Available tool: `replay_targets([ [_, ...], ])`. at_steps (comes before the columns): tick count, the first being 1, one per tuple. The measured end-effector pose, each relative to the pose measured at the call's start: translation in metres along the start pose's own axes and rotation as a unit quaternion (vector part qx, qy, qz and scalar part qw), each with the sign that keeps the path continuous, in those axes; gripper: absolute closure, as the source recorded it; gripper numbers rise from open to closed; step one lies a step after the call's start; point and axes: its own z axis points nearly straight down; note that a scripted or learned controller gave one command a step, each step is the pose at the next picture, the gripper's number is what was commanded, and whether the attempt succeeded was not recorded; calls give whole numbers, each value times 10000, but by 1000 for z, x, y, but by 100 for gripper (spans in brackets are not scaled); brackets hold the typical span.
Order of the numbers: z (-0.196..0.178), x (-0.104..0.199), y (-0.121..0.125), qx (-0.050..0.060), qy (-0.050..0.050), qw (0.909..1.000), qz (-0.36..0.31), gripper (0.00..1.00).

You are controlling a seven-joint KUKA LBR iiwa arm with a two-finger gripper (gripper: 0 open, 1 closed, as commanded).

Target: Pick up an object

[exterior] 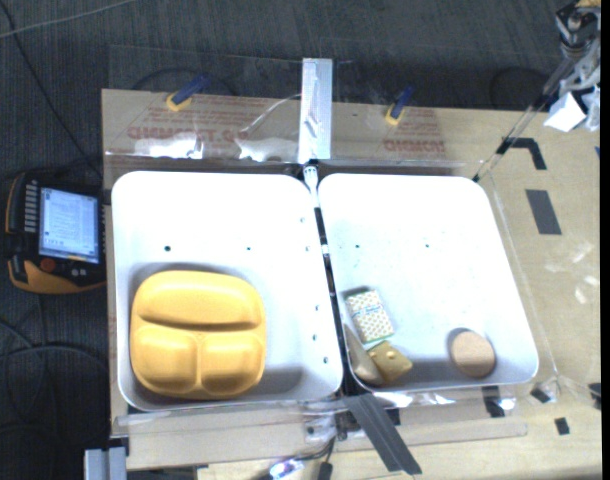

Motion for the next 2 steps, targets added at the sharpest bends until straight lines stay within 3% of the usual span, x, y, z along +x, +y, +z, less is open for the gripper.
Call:
replay_targets([
  [1,-8,1,-2,-7,-25,10000,-73,100],
  [2,16,-1,3,23,50,9996,289,100],
])
